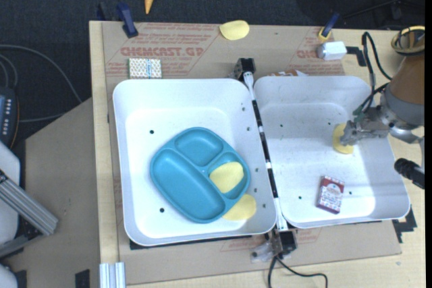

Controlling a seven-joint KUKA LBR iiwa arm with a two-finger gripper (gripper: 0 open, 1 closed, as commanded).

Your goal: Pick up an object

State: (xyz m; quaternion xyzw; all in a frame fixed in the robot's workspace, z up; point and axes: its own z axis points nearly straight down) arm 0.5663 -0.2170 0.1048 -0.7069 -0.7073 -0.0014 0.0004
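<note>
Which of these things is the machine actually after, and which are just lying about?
In play: gripper, down at a yellow piece in the right bin.

Lying about: red card box, blue plate, its yellow pieces, toy carrot.

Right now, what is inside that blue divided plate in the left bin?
One pale yellow piece lies in a compartment of the blue plate. A second yellow piece pokes out beside its rim; whether the plate covers part of it, I cannot tell.
</note>
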